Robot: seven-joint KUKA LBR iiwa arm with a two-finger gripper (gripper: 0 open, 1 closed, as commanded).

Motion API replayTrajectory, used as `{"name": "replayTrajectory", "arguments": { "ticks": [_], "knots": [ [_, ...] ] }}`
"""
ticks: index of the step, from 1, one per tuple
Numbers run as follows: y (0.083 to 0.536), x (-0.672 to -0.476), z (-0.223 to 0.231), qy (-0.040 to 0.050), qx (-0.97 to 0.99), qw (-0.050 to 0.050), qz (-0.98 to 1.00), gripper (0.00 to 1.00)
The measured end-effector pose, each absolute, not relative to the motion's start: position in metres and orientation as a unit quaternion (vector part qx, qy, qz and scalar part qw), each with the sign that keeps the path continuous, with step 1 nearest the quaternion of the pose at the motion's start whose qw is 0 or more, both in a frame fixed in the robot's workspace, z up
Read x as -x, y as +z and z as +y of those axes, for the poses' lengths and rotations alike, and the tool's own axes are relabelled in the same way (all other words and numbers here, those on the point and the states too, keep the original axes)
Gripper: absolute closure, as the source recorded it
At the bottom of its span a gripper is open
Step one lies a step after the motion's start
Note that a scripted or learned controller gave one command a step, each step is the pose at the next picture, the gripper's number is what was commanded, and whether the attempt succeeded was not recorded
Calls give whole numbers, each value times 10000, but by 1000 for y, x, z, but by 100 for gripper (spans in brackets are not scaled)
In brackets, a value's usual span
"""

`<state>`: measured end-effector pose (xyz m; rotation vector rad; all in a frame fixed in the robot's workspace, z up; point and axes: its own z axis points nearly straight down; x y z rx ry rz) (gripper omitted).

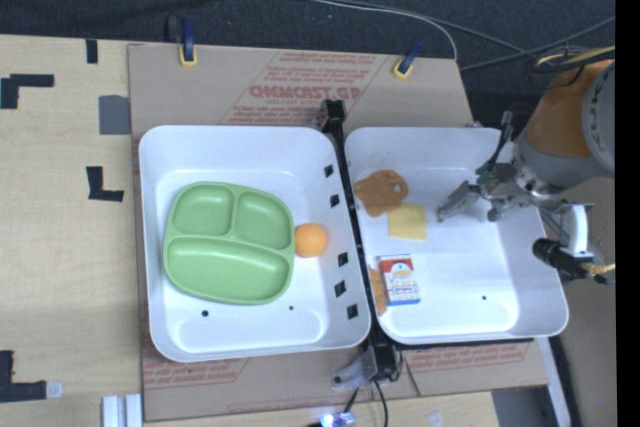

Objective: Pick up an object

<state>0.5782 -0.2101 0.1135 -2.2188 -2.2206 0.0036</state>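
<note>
1. The gripper (462,206) hangs over the right bin (520,315), near its right wall, its two fingers spread apart with nothing between them.
2. Just left of the fingertips, a yellow cheese slice (407,222) lies flat, touching a brown cookie (381,190) beside the bin's left wall.
3. A small red-and-white carton (401,280) sits toward the front left corner.
4. In the left bin (240,340), a green divided plate (230,243) lies with an orange ball (311,240) touching its right edge.
</note>
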Motion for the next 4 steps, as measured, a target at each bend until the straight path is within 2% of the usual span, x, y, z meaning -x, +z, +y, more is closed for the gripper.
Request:
{"name": "replayTrajectory", "arguments": {
  "ticks": [1, 2, 4],
  "knots": [
    [84, -579, -210, 10, 7065, -6, -7077, 0],
    [97, -580, -211, 0, 7063, -42, -7079, 100],
    [221, -594, -209, -15, 7060, -29, -7082, 100]
  ]
}}
